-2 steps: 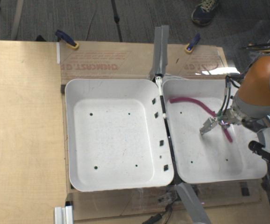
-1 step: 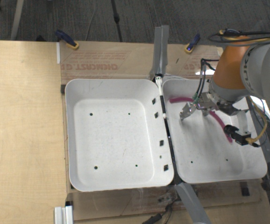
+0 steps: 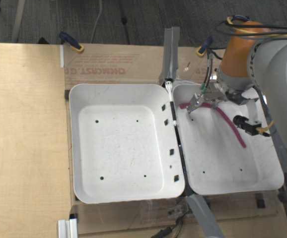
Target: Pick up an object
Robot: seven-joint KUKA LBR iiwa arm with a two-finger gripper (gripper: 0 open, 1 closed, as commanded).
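White plastic formed both bins on the surface (image 3: pixel 24 133). Within the right bin (image 3: pixel 223 175) lay a magenta strip (image 3: pixel 230 124), running from its upper left toward the middle. Directly over the strip's upper end hung the end effector (image 3: pixel 197 103), its grip impossible to judge. Beside it sat the left bin (image 3: pixel 84 182).

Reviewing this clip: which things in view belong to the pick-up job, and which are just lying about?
Belongs to the job:
- gripper, low over the right bin
- purple strip, lying in the right bin

Just lying about:
- left bin
- blue-and-orange clamps at the cardboard's back edge
- cardboard sheet under the bins
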